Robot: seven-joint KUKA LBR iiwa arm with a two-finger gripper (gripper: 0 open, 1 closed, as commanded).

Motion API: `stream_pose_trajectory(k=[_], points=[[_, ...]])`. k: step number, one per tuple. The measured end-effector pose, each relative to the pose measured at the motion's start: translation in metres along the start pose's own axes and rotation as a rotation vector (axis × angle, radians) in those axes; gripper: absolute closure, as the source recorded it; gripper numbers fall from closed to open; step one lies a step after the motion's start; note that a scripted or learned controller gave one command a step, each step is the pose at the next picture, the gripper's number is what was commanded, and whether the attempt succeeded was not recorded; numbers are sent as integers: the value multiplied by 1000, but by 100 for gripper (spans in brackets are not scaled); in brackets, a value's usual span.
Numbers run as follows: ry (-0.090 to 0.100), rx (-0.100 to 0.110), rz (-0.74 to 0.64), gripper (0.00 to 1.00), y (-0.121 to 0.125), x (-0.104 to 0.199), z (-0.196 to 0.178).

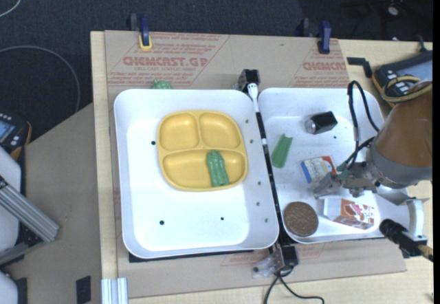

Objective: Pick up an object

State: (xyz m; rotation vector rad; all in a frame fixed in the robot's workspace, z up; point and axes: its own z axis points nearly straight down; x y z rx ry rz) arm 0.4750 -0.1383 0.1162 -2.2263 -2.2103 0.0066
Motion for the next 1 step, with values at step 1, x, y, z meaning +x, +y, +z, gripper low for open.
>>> stream_pose_trajectory(k=[1], points=[[3, -13, -17, 0, 5, 87, -72]])
